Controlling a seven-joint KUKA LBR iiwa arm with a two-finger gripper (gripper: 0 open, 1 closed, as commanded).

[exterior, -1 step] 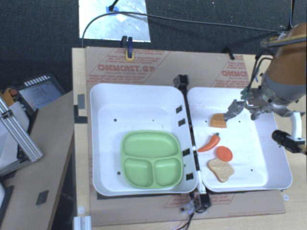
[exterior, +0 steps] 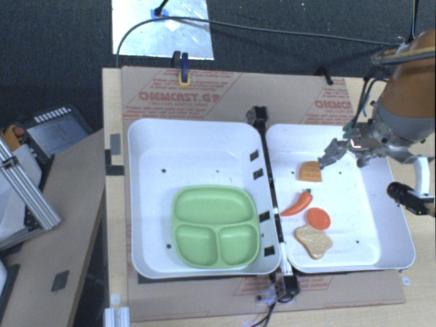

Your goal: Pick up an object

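**Gripper poised by the orange wedge**

The gripper (exterior: 332, 154) hangs just right of the orange wedge (exterior: 310, 172), above the red pepper (exterior: 297, 204); whether its fingers are open, I cannot tell. The wedge seems light, stiff toy food; pinch its flat sides.

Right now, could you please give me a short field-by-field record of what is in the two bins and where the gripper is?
left bin: green divided plate
right bin: orange wedge, red chili pepper, red round slice, tan bread piece
gripper: over the right bin, just up and right of the orange wedge
held object: none seen between the fingers
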